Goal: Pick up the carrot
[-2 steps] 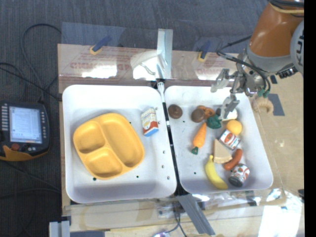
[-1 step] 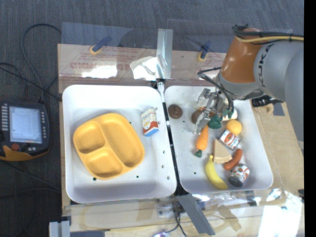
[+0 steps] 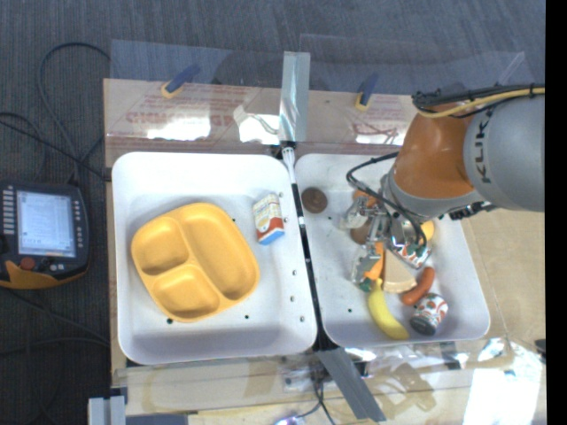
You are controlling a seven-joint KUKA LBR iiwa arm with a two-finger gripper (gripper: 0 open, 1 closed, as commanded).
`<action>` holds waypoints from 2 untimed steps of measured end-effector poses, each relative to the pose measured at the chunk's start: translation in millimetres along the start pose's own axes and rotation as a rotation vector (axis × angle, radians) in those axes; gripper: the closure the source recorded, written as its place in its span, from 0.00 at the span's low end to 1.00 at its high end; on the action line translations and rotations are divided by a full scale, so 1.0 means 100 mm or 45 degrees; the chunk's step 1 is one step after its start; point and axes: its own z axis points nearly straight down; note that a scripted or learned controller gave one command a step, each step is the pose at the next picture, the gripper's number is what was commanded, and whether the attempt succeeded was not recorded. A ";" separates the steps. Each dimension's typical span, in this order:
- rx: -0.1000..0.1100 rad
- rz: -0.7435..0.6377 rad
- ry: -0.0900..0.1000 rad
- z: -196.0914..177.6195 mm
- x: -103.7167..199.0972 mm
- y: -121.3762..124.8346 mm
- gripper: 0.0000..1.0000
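The carrot (image 3: 378, 258) looks like the small orange piece in the middle of the right bin (image 3: 461, 264), mostly covered by the gripper. My gripper (image 3: 372, 248) hangs low inside this bin, straight over that orange piece and in among the cluttered items. The grey arm with its orange band (image 3: 434, 162) reaches in from the right and hides the bin's far right part. Whether the carrot is held cannot be made out from this angle.
Packed around the gripper in the right bin are a banana (image 3: 386, 315), a small can (image 3: 429, 313), a reddish sausage (image 3: 418, 285), a pale wedge (image 3: 400, 274) and a brown disc (image 3: 314, 200). The left bin (image 3: 133, 326) holds a yellow divided plate (image 3: 193, 259) and a small carton (image 3: 268, 218).
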 end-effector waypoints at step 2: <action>0.003 -0.131 -0.011 -0.13 0.48 0.02 1.00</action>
